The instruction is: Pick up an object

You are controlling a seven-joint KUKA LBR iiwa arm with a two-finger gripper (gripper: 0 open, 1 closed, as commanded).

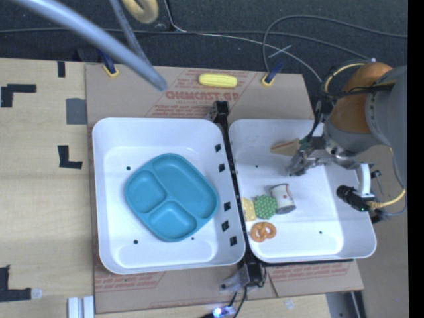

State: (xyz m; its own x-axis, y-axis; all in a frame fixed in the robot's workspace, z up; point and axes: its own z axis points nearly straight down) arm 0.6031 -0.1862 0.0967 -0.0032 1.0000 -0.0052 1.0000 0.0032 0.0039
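Now the gripper [299,163] hangs over the right bin [331,244], up past the can [283,198]; whether it pinches anything, I cannot tell.

**Grey arm, orange band, trailing cables**

The robot arm [391,105] shows a rounded grey casing with a glossy orange band [354,95] above the wrist. Below it sits a grey wrist section leading to a small dark metallic gripper [299,163]. A black fitting [351,197] juts from a white bracket alongside, with thin yellow and black cables looping around it.
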